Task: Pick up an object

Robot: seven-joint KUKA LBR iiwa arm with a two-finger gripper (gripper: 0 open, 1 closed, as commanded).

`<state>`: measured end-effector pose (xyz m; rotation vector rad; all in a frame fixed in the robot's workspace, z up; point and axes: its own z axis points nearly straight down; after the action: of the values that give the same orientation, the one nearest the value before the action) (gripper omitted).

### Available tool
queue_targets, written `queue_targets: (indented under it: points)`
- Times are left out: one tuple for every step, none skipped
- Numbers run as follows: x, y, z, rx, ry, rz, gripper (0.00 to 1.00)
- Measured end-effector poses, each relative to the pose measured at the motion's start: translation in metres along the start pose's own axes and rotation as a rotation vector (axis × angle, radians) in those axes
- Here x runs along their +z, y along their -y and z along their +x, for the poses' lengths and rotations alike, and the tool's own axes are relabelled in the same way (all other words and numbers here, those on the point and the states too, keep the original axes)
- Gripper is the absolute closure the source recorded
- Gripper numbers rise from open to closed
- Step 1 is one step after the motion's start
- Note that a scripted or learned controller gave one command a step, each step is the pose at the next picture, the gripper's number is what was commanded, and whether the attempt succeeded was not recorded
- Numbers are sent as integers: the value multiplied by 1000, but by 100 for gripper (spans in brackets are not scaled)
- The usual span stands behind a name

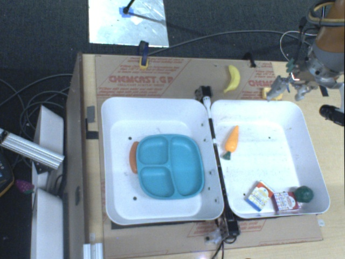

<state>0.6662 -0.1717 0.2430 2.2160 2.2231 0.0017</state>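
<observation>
The carrot (232, 140) lies in the right bin (310, 144), near its left wall, long axis running roughly 1 to 7 o'clock. The gripper (288, 88) hovers spread and empty beyond the bin's far rim; the carrot sits toward its 8 o'clock.

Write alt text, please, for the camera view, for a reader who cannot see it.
The robot's hand hovers over the bench beyond the far right corner of the right bin, which holds a toy carrot, two small packets and a dark green ball. The left bin holds a blue divided plate. A toy banana lies on the bench behind the bins.
</observation>
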Motion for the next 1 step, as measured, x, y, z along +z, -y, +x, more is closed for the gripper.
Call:
queue_targets:
  points:
    - [77, -2, 48, -2, -2, 3, 0]
